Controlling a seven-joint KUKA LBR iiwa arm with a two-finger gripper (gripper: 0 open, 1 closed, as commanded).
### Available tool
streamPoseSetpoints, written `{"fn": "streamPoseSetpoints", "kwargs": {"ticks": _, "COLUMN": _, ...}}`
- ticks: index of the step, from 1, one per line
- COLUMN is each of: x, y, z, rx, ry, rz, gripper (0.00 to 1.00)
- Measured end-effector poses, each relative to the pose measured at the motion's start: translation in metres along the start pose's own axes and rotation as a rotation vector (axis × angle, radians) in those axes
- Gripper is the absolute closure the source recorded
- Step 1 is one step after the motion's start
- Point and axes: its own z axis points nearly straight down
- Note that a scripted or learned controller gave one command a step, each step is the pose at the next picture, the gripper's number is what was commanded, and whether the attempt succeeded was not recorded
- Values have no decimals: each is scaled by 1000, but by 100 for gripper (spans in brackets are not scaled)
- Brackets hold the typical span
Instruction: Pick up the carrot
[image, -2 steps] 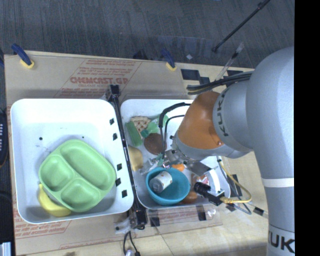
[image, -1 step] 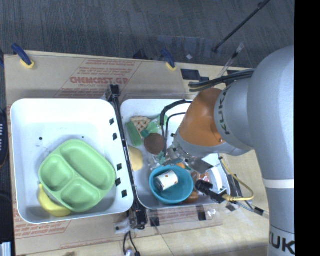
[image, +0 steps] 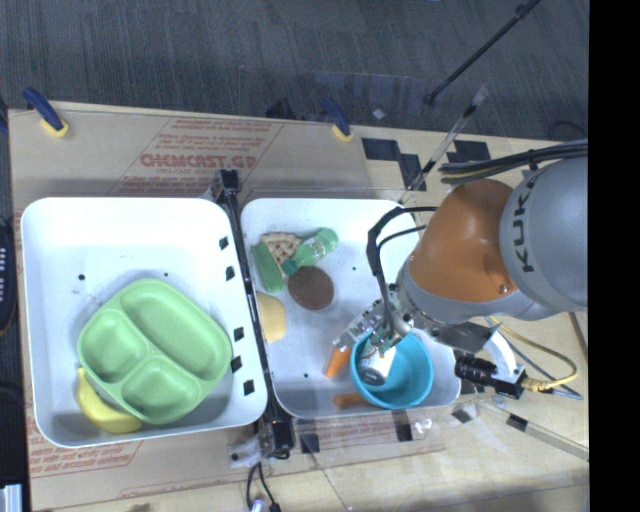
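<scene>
Pincer (image: 374, 352) over blue bowl (image: 402, 380), state unclear; carrot (image: 339, 359) just beside, img left

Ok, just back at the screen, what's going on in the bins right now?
The grey arm's two-finger gripper is down in the right-hand white bin, right beside the small orange carrot and at the rim of the blue bowl. The carrot lies on the bin floor; nothing shows it gripped. A brown round disc and green toy food sit farther back. The green divided plate rests in the left bin.
</scene>
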Motion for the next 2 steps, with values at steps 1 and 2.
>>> {"fn": "streamPoseSetpoints", "kwargs": {"ticks": 1, "x": 19, "y": 9, "z": 67, "rx": 2, "ry": 6, "rz": -491, "gripper": 100}}
{"fn": "streamPoseSetpoints", "kwargs": {"ticks": 2, "x": 50, "y": 35, "z": -58, "rx": -2, "ry": -5, "rz": -474, "gripper": 100}}
